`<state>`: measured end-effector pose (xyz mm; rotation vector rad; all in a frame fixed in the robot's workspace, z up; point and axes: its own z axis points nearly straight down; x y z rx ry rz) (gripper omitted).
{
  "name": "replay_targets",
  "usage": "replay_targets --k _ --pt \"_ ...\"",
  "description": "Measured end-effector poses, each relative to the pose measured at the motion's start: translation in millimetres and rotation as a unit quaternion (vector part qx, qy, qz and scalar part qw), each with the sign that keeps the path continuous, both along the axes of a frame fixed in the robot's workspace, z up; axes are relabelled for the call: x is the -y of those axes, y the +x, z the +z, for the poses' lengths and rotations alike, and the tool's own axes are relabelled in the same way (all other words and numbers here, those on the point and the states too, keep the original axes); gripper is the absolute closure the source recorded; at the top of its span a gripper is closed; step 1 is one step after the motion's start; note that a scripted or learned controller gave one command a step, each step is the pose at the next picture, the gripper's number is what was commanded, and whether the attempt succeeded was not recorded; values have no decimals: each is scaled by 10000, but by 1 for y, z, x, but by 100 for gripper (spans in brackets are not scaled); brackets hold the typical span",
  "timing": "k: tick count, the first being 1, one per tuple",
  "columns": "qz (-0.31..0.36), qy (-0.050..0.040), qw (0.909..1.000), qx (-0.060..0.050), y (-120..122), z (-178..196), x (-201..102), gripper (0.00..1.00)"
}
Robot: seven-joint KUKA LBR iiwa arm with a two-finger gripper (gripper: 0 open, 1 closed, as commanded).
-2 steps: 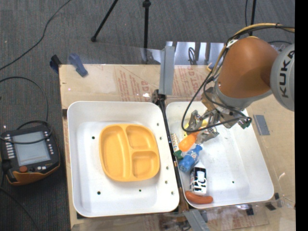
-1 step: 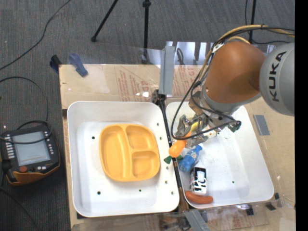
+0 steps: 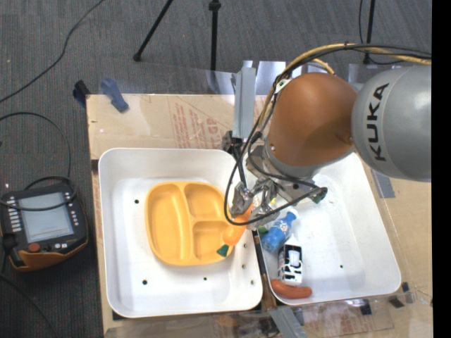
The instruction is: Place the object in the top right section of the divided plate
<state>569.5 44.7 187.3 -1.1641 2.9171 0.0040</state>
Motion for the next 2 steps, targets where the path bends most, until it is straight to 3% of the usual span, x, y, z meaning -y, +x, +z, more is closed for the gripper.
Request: replay_targets --k 1,2 --pt "-5 0 10000 0 0 0 0 0" --pt "-2234 -9 9747 -6 -77 0 -45 0"
